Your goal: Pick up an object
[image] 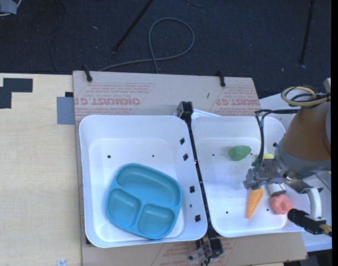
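Observation:
In the right bin (224, 132) lie an orange carrot-shaped toy (254, 202), a pink round toy (280, 204) and a green lumpy toy (239, 152). My gripper (258, 180) hangs low over the bin, just above the thick upper end of the carrot and left of the pink toy. The arm's orange band (305, 131) rises behind it at the right. Nothing shows held between the fingers.
The left bin (97, 148) holds a blue divided plate (144, 200). A black divider rail (194, 170) runs between the bins. Cardboard (158, 96) lies under both bins, and cables (299, 95) hang at the right.

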`<state>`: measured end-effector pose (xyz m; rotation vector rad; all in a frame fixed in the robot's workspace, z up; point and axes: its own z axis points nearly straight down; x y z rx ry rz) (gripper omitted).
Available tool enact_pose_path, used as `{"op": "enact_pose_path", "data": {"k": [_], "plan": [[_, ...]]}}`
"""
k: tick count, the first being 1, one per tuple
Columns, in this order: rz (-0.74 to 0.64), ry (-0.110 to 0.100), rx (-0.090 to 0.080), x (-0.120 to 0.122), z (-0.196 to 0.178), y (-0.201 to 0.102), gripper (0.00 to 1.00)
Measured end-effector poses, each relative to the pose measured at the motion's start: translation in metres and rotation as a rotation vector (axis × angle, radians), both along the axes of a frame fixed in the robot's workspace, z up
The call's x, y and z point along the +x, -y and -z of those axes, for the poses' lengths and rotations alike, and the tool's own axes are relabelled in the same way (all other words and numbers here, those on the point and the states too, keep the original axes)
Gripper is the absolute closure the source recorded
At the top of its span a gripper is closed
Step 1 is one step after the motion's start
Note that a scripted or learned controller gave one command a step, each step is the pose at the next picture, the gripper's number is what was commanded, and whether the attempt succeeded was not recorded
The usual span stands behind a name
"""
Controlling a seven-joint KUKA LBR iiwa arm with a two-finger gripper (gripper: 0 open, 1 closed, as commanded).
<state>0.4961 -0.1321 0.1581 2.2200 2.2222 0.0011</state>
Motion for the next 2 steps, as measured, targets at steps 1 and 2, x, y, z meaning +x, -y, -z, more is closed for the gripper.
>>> {"op": "enact_pose_path", "data": {"k": [1,2], "plan": [[0.0,0.0,0.0,-0.003,-0.042,0.002,1.0],[0.0,0.002,-0.001,-0.002,-0.09,0.003,1.0]]}}
